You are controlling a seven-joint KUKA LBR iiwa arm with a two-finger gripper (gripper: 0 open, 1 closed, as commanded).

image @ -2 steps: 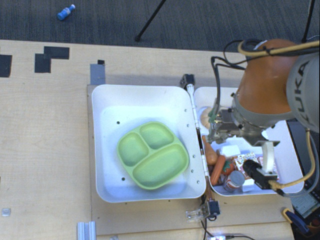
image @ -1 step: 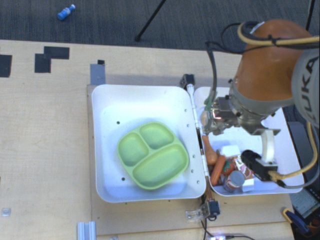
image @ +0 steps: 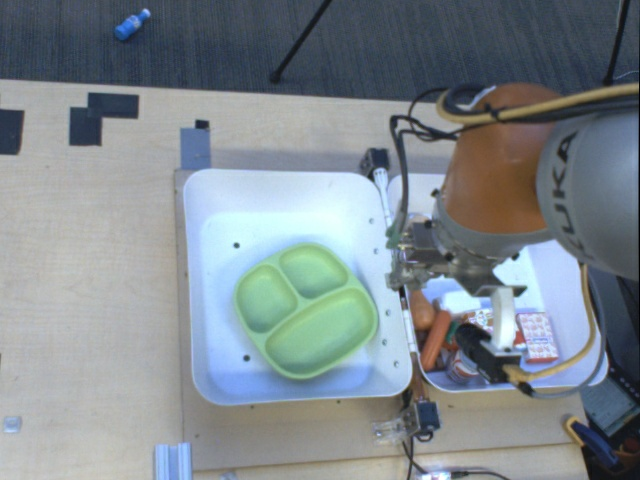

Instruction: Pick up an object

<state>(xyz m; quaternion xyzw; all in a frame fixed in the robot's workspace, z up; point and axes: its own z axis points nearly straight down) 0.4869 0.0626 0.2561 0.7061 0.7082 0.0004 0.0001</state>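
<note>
The gripper (image: 425, 273) hung low over the shallow white plastic bin (image: 592, 353) beneath it, apparently mid-reach; whether it was open or closed could not be told. An orange carrot-shaped toy (image: 433, 336) lay just below it, so the next move likely called for a short descent and a firm close.

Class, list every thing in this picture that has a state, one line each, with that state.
Plate: flat, right way up, in the left bin.
Carrot: lying in the right bin, by its left wall.
Box: lying flat in the right bin.
Bottle: on its side on the carpet.
Arm: reaching over the right bin.
</note>
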